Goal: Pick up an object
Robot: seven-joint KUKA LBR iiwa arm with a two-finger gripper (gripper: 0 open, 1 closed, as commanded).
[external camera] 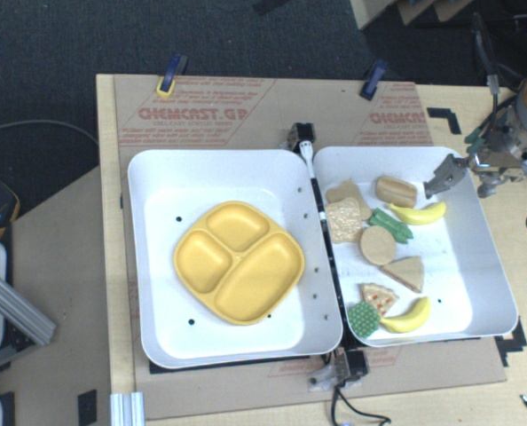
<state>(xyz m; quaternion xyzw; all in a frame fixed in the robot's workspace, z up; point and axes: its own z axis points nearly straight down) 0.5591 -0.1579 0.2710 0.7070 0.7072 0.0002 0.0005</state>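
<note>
The right bin (pixel 490 264) holds several toy foods: a brown bread roll (pixel 397 190), a banana (pixel 420 213), a speckled cracker (pixel 345 220), a green vegetable (pixel 391 224), a round tan biscuit (pixel 378 246), a tan wedge (pixel 406 273), a pizza slice (pixel 379 298), a green bumpy piece (pixel 363 319) and a second banana (pixel 406 316). My gripper (pixel 468 182) hovers over the bin's upper right corner, just right of the bread roll. It stands open, with nothing between its fingers.
A yellow three-compartment plate (pixel 239 260) lies in the middle of the left bin (pixel 157 185). Both bins rest on a cardboard sheet (pixel 246 109) held by clips at the back. A black divider (pixel 317 207) runs between the bins.
</note>
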